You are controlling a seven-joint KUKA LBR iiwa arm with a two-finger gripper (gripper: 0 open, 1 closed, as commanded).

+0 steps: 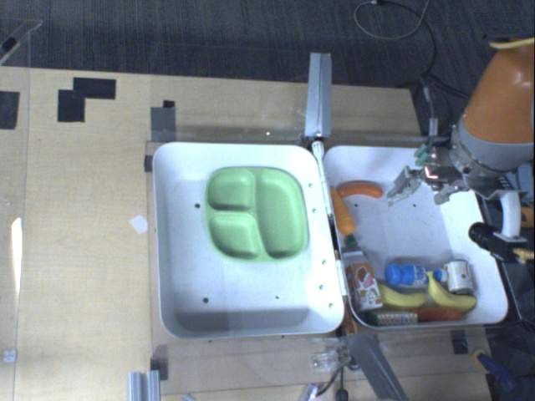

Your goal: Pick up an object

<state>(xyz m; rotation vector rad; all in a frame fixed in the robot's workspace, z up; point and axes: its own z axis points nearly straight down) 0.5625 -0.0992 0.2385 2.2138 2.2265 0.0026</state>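
While over the right bin | claw fingers apart, nothing held | hot dog nearby

A pale wooden bench top fills the lower and left part of the camera view, with several black square marks near its far left edge. Beyond the bench lies dark grey carpet, where a thin black cable loops. A grey metal bar stands at the far edge of the bench. The light is even and soft, with a bright glare streak at the left edge.
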